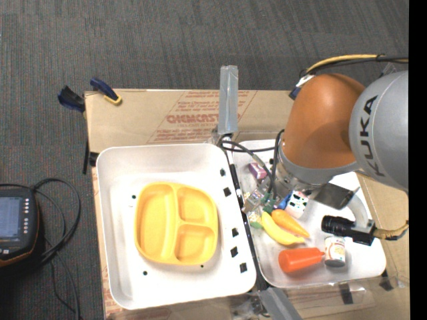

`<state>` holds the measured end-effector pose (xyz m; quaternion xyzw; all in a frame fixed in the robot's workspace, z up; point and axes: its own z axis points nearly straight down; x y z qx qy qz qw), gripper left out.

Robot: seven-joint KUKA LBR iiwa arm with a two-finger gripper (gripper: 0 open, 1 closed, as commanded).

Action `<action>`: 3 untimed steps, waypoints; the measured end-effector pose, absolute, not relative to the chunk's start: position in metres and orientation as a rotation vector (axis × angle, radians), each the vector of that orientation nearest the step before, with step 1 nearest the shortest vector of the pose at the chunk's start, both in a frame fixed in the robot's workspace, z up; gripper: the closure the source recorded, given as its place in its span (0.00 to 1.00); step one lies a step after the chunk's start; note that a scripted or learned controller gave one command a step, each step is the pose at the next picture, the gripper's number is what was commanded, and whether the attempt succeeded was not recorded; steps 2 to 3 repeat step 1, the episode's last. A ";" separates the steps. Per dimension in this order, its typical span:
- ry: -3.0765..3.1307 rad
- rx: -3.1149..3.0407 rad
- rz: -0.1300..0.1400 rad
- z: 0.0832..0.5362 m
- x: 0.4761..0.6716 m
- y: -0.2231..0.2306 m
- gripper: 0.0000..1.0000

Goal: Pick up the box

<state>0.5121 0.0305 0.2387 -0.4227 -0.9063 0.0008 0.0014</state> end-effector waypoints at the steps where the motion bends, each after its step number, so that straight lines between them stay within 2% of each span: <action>1: -2.834 -1.342 0.006 0.185 0.496 0.090 1.00; 3: -2.834 -1.342 0.006 0.185 0.496 0.090 1.00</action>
